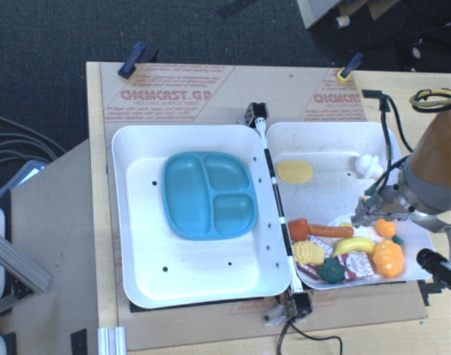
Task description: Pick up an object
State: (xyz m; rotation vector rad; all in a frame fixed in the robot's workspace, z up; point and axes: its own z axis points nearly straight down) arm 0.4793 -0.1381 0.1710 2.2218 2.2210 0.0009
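Observation:
My gripper [371,210] hangs low over the right side of the right bin [325,135], reaching in from the right. Just below it lie a small orange ball [386,228] and a yellow banana [356,245]. A carrot [330,231] with a red end [299,229] lies to its left. At the bin's front are a yellow corn cob [309,253], a green broccoli [331,271] and an orange pepper [388,258]. A yellow oval piece [294,171] rests farther back, and a white lump [367,166] sits at the back right.
The left bin [137,220] holds a blue divided plate [208,194]. A black divider rail [271,191] runs between the bins. Cables [388,124] hang beside the arm over the right bin's back corner. Blue [131,60] and yellow [349,66] clamps sit on the bench's far edge.

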